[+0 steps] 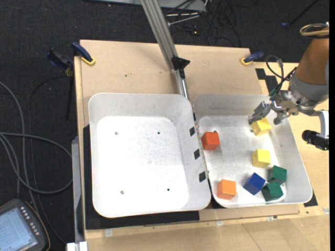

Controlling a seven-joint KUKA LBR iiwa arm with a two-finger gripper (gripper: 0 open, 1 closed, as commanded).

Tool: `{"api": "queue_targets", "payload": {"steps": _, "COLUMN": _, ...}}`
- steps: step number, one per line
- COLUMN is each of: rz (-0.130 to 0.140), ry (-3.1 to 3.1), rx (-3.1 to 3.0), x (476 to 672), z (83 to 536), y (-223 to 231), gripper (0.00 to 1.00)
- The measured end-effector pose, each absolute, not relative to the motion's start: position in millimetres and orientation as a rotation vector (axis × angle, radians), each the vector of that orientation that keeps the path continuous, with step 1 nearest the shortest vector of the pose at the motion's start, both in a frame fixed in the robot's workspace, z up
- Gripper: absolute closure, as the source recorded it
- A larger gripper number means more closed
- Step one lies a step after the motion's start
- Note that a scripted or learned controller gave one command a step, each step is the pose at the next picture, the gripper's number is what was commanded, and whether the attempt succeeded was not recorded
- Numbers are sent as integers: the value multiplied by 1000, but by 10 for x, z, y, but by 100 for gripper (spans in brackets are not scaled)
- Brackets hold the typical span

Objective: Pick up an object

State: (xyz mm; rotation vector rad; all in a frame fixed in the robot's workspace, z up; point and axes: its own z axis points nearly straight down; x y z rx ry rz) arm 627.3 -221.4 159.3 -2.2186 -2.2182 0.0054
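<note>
Camera view: on the wooden counter (pixel 136 72), the right-hand shallow white plastic bin (pixel 230 106) is the landmark. In its far right part the tool (pixel 267 115) hangs with fingers spread, gripping nothing, just above a small yellow cube (pixel 260 126). Best to centre over that cube, descend straight, then close squarely across flat faces.

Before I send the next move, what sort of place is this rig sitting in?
Most likely a robotics lab test cell. A plywood bench held by clamps bears two white bins, loose cables trail over dark carpet, and a teach pendant lies on the floor.
</note>
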Motion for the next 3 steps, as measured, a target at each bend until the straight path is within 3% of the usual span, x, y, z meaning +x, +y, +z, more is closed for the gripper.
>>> {"api": "queue_targets", "payload": {"steps": 1, "rz": 0, "ry": -2232, "rx": -2226, "x": 6319, "z": 1202, "y": -2182, "gripper": 0}}
{"api": "queue_targets", "payload": {"steps": 2, "rz": -6, "ry": -2235, "rx": -2228, "x": 6334, "z": 1338, "y": -2181, "gripper": 100}}
{"api": "queue_targets", "payload": {"steps": 3, "rz": -5, "ry": -2230, "rx": -2222, "x": 6394, "z": 1795, "y": -2132, "gripper": 100}}
